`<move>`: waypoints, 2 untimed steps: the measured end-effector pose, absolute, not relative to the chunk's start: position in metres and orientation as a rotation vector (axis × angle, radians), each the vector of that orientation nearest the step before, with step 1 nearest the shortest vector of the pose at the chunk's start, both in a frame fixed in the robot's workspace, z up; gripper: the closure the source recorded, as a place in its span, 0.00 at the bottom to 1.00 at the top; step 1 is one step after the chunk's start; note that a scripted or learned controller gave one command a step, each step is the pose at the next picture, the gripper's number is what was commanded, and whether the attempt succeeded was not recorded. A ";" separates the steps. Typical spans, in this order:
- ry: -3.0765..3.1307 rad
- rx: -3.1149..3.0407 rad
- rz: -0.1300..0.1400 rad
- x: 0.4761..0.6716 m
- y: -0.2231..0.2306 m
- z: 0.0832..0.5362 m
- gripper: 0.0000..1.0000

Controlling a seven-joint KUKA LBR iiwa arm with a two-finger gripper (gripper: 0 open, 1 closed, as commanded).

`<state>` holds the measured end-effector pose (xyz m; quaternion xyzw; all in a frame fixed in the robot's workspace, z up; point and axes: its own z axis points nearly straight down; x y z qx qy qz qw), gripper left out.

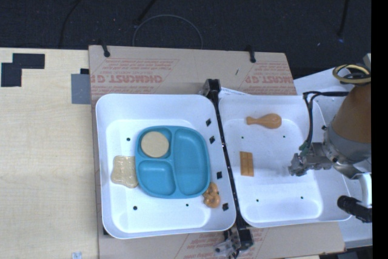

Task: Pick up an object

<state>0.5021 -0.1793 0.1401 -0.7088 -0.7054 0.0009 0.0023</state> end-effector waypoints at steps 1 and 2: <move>-2.225 -2.222 -0.003 0.503 -0.176 0.202 1.00; -2.222 -2.219 0.000 0.504 -0.177 0.213 1.00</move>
